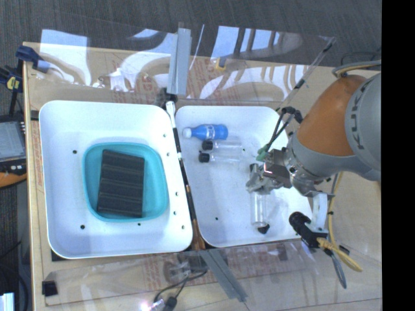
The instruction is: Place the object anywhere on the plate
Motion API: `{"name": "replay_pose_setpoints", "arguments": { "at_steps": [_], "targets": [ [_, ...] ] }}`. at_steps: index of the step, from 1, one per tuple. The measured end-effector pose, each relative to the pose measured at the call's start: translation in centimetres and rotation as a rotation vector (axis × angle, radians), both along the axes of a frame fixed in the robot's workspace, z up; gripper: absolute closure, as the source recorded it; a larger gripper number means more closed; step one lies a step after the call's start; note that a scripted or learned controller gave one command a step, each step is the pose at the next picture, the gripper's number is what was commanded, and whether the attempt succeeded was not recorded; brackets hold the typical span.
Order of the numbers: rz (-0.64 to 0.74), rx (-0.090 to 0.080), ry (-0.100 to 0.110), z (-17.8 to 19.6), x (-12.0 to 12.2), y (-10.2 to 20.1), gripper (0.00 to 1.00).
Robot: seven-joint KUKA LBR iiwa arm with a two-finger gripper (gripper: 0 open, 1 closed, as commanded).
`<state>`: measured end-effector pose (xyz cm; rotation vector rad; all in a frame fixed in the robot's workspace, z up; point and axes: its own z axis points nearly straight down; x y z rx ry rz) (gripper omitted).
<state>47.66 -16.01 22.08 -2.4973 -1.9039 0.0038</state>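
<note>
**A:** The plate [155, 173], teal, sits in my left bin [58, 135] with a dark ribbed block [121, 183] already on it. The right bin [220, 225] holds a clear bottle [260, 212], a blue bottle [209, 132] and another clear one [224, 153].

**B:** And the claw?

**A:** My claw [262, 179] hovers above the clear bottle's top; open or closed, I cannot tell. I judge nothing lifted yet.

**B:** Any writing?

**A:** Letters on the arm [363, 125], cut off; unreadable.

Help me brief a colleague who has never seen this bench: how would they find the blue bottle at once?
Look at the right bin, the one the arm reaches into. Near its far wall lies the blue bottle on its side, white cap pointing toward the left bin. The clear bottles beside it are see-through with black caps; this one alone is solid blue.
</note>
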Motion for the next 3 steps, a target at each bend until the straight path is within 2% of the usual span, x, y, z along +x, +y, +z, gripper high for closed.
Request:
{"name": "replay_pose_setpoints", "arguments": {
  "at_steps": [1,2,3],
  "targets": [
    [0.161,0.002,0.003,-3.1,4.0,10.9,1.00],
    [0.379,0.001,-0.001,-3.0,7.0,16.8,1.00],
    [0.379,0.001,-0.001,-3.0,7.0,16.7,0.00]
  ]
}}
